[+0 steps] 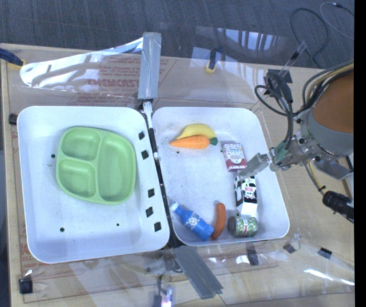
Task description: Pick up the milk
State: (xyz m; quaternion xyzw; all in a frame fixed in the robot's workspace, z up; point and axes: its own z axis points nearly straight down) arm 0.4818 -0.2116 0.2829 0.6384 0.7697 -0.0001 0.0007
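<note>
Whether the jaws of the gripper [254,164] are open or closed cannot be told, and nothing is seen held between them; they are poised at the right bin's [269,139] right side, just above the milk [247,197] and beside the red carton [234,156]. The arm [326,123] is extended in from the right, low over the bin's rim. The milk is laid flat in that bin, touching the green can [243,225], with the sausage [220,219] and blue bottle [191,222] close by.
</note>
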